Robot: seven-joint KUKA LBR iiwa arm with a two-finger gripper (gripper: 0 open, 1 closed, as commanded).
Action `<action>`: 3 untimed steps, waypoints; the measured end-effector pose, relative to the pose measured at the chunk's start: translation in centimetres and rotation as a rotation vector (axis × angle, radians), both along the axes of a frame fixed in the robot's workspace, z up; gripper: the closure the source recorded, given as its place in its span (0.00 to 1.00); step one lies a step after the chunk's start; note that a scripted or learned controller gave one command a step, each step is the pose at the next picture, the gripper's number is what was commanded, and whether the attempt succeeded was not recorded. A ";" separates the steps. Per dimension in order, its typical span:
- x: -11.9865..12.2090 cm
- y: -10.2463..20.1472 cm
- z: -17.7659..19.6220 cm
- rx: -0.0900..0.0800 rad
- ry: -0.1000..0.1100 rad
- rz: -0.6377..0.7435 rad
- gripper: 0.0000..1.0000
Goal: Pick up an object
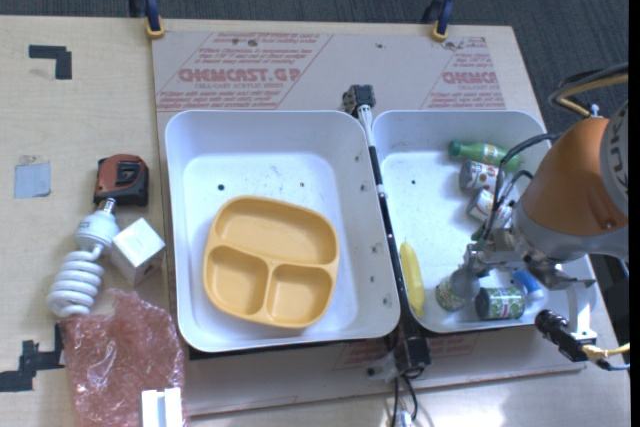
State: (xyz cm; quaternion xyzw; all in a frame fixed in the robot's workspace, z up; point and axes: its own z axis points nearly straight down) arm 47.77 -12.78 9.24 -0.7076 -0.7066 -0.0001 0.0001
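Can [499, 303] lies at the right bin's [430, 130] front edge, beside the claw [478, 267]. Claw state cannot be told. Risk judged: crowding bottle [476, 152] and banana [411, 277] could spoil the grasp.

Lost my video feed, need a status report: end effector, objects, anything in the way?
End effector low in right bin, nothing visibly held. Can and banana nearby. Left bin holds yellow tray.

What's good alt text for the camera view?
A grey and orange robot arm reaches down into the right bin among a green bottle, a can and a yellow banana. The left bin holds a yellow divided plate.
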 end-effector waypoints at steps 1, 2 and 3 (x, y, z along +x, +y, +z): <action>0.0 3.1 0.0 0.000 -0.001 0.001 0.00; 0.0 0.3 0.0 -0.001 -0.001 0.000 0.00; 0.1 1.2 0.0 0.000 -0.001 0.001 0.00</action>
